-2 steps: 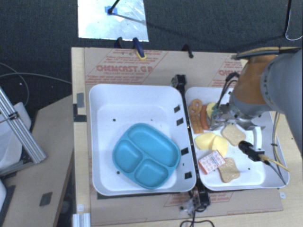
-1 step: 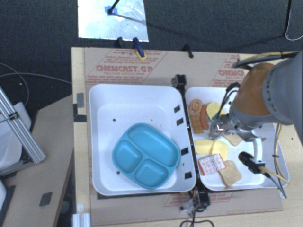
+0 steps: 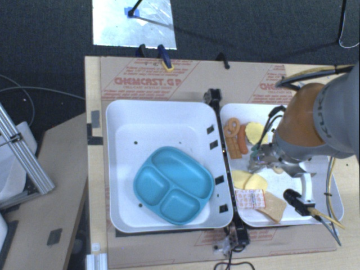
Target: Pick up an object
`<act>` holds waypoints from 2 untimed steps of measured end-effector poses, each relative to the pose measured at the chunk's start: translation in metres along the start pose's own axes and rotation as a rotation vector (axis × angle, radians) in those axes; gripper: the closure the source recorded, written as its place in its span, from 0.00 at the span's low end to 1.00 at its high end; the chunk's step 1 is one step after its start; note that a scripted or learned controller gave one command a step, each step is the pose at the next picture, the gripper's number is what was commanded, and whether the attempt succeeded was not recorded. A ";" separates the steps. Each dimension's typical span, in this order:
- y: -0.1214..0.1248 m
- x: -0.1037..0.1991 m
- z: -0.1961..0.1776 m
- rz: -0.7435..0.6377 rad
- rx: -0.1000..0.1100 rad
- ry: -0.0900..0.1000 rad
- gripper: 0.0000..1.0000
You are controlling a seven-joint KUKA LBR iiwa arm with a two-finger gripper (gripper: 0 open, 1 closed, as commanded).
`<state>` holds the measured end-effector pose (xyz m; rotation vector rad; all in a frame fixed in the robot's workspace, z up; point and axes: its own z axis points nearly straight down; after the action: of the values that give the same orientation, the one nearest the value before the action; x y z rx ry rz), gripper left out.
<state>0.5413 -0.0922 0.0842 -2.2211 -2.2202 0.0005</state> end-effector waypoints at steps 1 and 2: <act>-0.008 -0.011 0.000 0.000 -0.001 -0.001 0.00; -0.044 0.005 0.000 0.000 -0.001 0.000 0.00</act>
<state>0.4976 -0.0870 0.0843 -2.2213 -2.2204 -0.0003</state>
